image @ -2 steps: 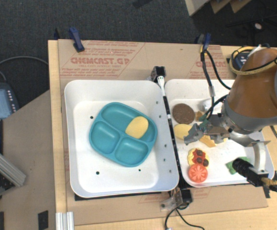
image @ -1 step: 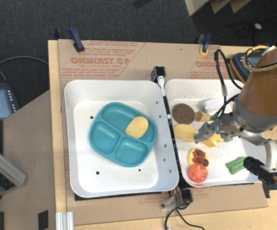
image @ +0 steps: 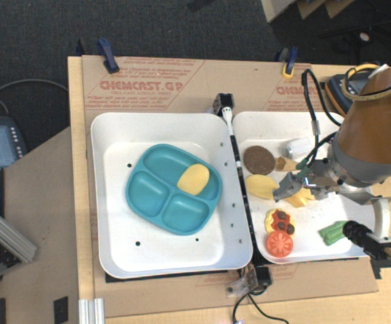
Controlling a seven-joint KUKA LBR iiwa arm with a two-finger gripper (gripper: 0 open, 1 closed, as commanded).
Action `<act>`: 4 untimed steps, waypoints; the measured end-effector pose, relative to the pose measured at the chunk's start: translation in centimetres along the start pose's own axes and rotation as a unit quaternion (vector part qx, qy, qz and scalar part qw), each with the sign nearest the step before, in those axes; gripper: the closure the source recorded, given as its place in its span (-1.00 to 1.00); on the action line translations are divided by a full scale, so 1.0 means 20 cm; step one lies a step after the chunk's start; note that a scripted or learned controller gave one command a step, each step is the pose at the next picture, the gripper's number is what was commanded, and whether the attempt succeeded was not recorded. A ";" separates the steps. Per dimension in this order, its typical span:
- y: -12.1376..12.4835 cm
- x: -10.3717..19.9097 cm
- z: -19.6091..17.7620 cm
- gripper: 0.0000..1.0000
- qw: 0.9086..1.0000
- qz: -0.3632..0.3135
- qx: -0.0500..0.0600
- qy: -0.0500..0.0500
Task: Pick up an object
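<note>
Surface: brown board carrying two white bins side by side; red print on it is reading "CHEMCAST G P" behind the left bin, with smaller lines too fine to read, and a partly covered copy is showing behind the right bin

Left bin: holding a teal tray with compartments; a yellow piece is lying in the tray's upper right compartment

Right bin: holding several items
- brown disc, lying near the bin's left wall
- yellow lump, sitting just below the disc
- round red item, at the front, with a small piece with red and dark spots just behind it
- green item, at the front right, beside a black part of the arm

Arm: reaching in from the right over the right bin, orange band showing above the grey wrist

Jaws: hanging low over the middle of the right bin, just right of the yellow lump; whether they are apart or together cannot be told, and nothing is visibly sitting between them

Blue clamps: gripping the board's far edge
</note>
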State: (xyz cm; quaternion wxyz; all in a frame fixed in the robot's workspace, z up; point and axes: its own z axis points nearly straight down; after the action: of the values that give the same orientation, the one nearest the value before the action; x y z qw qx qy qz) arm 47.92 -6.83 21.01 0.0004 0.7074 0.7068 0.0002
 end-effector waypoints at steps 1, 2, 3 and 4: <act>-0.01 -0.16 0.55 -1.00 1.000 0.002 0.006 0.001; 0.00 -0.15 0.47 1.00 1.000 0.001 0.000 0.000; 0.02 0.07 -0.46 1.00 1.000 -0.004 -0.010 0.000; 0.00 0.47 -0.24 1.00 1.000 -0.005 0.003 0.002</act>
State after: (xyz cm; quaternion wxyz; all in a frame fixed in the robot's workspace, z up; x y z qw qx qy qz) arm 47.86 2.49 25.83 -0.0033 0.7040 0.7102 -0.0009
